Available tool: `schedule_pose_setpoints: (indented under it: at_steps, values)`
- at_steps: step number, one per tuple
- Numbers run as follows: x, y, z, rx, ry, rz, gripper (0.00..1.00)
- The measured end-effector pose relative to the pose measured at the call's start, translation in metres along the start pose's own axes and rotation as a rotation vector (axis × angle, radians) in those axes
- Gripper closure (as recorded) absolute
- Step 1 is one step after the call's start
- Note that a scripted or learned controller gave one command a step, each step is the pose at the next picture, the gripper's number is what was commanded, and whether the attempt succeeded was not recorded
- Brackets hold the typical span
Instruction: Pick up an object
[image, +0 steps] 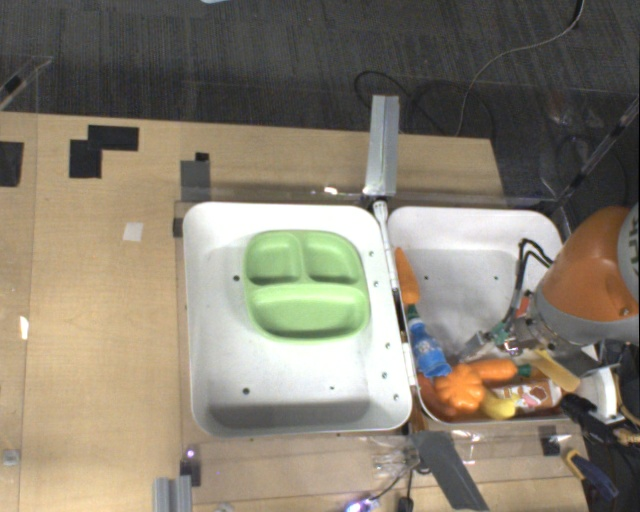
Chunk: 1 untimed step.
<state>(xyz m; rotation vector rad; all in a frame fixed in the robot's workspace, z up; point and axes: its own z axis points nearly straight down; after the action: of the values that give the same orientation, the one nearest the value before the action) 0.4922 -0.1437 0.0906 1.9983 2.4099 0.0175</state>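
Observation:
The right bin (460, 255) holds a heap of small items along its near edge. A blue bottle (427, 352) lies by the divider, with a lumpy orange toy (458, 390) beside it, an orange carrot-shaped piece (497, 371), a yellow piece (500, 407) and a tan stick (557, 368). A long orange piece (405, 280) lies against the bin's left wall. My gripper (497, 343) is low in the right bin, just above the carrot-shaped piece, at the end of the arm with its orange band (590, 280). Nothing is visibly lifted.
The left bin (200, 330) holds a green divided plate (305, 283) lying flat at its centre. A metal post (382, 140) stands behind the divider between the bins. Cables trail over the dark floor at the back right.

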Motion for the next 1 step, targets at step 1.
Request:
schedule_pose_setpoints:
  at_steps: [1]
  values:
    - [0.0003, 0.0028, -0.0120, -0.007, -0.001, -0.001, 1.00]
